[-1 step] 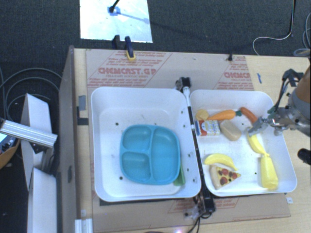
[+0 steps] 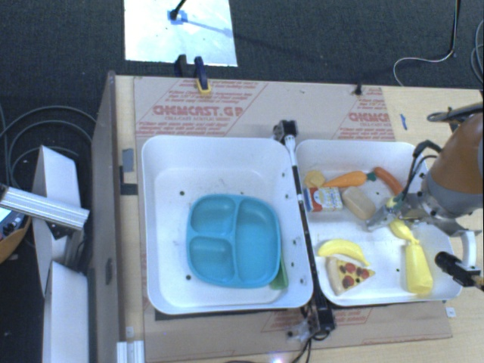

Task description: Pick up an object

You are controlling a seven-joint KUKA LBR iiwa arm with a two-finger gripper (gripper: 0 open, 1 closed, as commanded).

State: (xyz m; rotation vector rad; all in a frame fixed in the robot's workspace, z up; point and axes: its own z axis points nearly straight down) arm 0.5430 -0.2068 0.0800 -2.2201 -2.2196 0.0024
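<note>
bench (image 2: 249,100): flat board, pale brown, printed red lettering, bearing both bins.
left bin (image 2: 162,165): shallow white plastic, rounded corners, smooth walls.
right bin (image 2: 340,151): same white plastic, set just beside the left bin; the arm reaches into its right side.
blue tray (image 2: 231,240): glossy light-blue plastic, four moulded compartments, lying flat in the left bin; a green edge shows under its right side.
arm (image 2: 461,169): grey body with orange band, entering from the right, over the right bin.
gripper (image 2: 382,219): metal fingers low in the right bin, tips just beside the tan block and near the yellow bottle's cap; the view is too blurred to tell how far they are parted, and nothing is seen between them.
yellow bottle (image 2: 417,267): smooth plastic, tapered, lying along the bin's right side.
pizza slice (image 2: 346,272): triangular toy, red spots, near the front wall.
banana (image 2: 342,249): curved yellow toy, touching the pizza slice.
tan block (image 2: 358,203): rounded, matt, possibly toy bread.
carrot (image 2: 346,179): orange, tapered, beside a red-and-white packet (image 2: 326,199).
</note>
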